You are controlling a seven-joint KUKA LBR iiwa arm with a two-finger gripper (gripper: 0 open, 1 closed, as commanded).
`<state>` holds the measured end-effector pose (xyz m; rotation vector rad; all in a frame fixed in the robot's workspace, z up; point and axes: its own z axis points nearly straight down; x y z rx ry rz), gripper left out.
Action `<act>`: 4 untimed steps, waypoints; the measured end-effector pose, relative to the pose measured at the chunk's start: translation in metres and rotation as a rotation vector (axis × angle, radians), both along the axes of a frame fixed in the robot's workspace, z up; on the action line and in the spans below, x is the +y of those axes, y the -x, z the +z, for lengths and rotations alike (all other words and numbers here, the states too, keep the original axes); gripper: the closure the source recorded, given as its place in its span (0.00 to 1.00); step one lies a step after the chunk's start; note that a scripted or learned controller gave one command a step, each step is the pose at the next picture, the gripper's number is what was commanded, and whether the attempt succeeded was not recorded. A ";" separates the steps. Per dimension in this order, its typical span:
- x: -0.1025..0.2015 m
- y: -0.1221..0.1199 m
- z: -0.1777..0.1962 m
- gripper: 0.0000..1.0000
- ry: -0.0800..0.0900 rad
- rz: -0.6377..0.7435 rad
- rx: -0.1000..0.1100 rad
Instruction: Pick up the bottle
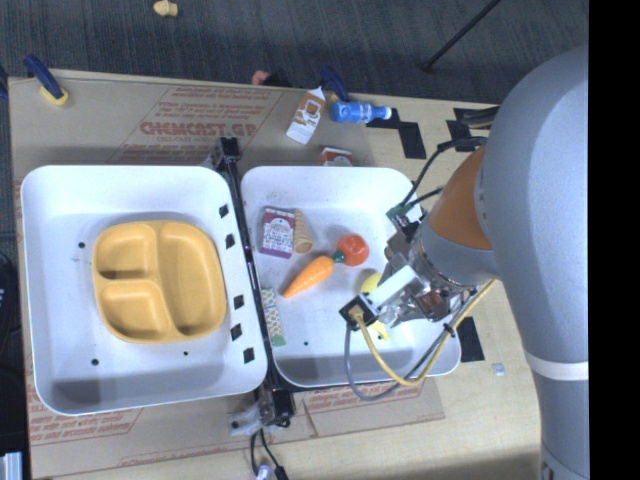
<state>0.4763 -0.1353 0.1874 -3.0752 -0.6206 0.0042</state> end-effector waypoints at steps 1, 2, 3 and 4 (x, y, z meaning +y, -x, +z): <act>-0.049 0.000 -0.002 1.00 0.000 -0.189 0.002; -0.048 0.000 0.008 1.00 -0.005 -0.181 0.005; -0.047 0.000 0.017 1.00 -0.009 -0.171 0.010; -0.046 0.000 0.018 1.00 -0.002 -0.175 0.003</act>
